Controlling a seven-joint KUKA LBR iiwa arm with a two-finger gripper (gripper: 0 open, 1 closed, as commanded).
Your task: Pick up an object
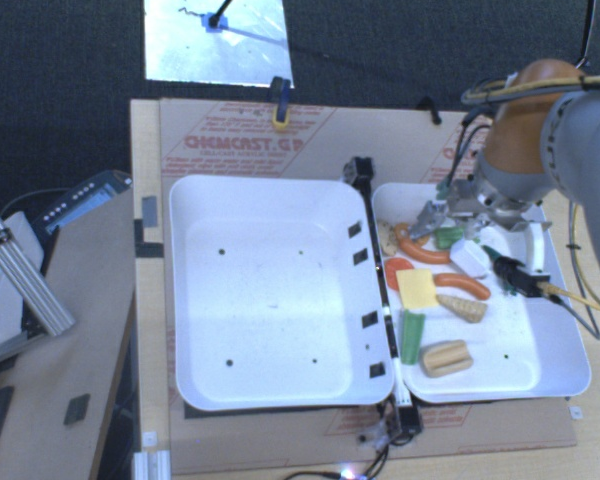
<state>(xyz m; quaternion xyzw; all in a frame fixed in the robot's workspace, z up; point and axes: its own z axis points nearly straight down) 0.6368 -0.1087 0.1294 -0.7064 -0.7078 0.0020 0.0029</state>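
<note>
Crowding the right bin (565, 368), smooth plastic toy foods.
Left bin (270, 298): glossy, shallow. Rightward lie a green stick (412, 335), flat yellow square (416, 288), ridged tan bun (447, 357), curved orange sausage (422, 252); pincer (438, 216) above it, grip unclear.

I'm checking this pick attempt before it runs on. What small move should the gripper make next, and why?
Probably a short descent straight down. The gripper hangs over the right bin, just above the curved orange sausage and beside the green piece. I see nothing between its fingers.
</note>
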